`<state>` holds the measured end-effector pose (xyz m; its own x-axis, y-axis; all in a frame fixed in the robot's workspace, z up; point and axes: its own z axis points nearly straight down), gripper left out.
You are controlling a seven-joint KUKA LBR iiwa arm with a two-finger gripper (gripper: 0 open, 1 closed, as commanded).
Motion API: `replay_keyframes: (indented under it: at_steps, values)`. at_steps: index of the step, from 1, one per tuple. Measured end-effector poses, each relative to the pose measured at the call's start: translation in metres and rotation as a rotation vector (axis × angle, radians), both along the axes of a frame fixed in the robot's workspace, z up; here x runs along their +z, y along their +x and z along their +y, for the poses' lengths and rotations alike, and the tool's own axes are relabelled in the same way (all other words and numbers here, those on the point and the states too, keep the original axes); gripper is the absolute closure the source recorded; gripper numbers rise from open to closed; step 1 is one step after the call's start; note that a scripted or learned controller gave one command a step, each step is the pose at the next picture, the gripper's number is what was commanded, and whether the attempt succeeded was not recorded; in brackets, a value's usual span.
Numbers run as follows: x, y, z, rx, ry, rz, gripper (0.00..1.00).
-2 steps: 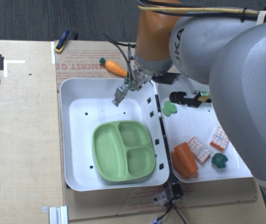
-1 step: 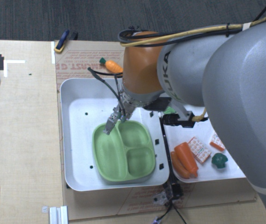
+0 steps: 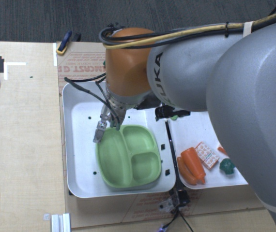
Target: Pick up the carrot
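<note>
The carrot (image 3: 192,166) is orange and lies in the right bin (image 3: 203,129), near its front left corner, beside the divider between the bins. My gripper (image 3: 105,125) hangs over the left bin (image 3: 80,144), at the upper left rim of a green divided plate (image 3: 128,156). It is well to the left of the carrot, with nothing seen held in it. The grey arm with its orange band covers the back of both bins.
A small box with a red pattern (image 3: 207,154) and a dark green object (image 3: 226,166) lie just right of the carrot. The green plate takes up most of the left bin's front. Cardboard lies under the bins, with a wooden bench top to the left.
</note>
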<state>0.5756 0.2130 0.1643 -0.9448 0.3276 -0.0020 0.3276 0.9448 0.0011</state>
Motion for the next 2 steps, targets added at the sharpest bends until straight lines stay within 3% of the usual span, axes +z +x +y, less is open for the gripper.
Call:
replay_keyframes:
  at_steps: [1,2]
  values:
    - [0.01,0.001,-0.001,-0.004,0.0,-0.002,1.0]
    - [0.011,0.021,-0.037,-0.175,0.0,0.0,1.0]
